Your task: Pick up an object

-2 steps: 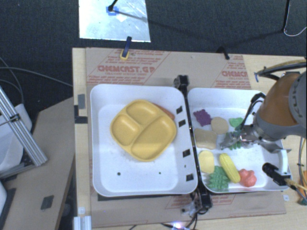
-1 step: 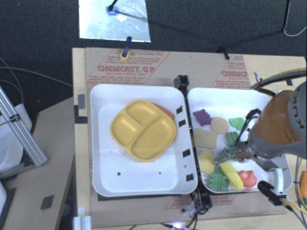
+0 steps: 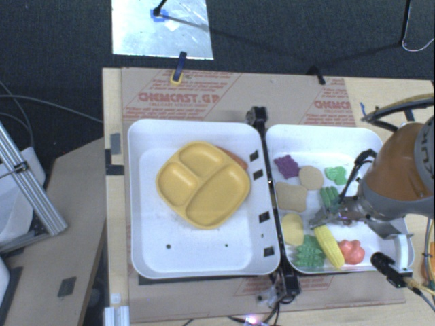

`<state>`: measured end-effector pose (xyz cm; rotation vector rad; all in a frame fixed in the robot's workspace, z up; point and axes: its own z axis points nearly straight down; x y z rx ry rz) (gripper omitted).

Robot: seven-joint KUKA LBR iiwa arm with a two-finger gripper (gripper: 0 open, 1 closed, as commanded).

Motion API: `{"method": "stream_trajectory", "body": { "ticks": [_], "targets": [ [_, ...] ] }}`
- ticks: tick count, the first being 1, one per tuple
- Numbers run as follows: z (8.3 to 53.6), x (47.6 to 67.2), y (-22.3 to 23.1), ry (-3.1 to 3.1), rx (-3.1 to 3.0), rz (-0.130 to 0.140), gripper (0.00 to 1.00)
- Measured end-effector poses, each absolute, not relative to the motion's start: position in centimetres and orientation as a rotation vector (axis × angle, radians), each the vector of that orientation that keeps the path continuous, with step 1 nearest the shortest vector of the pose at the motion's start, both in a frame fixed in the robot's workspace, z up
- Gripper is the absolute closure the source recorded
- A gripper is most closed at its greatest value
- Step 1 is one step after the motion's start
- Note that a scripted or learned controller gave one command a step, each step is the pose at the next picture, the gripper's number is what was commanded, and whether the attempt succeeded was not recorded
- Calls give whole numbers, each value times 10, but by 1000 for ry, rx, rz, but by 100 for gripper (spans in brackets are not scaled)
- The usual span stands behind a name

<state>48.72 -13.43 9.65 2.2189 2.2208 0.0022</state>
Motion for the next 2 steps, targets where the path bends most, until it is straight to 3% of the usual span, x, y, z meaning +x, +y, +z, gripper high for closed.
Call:
{"method": "stream_trajectory", "body": {
  "ticks": [1, 2],
  "targets": [
    [116, 492, -147, 2219, 2220, 2, 0],
    [159, 515, -210, 2213, 2218, 1, 0]
  ]
}}
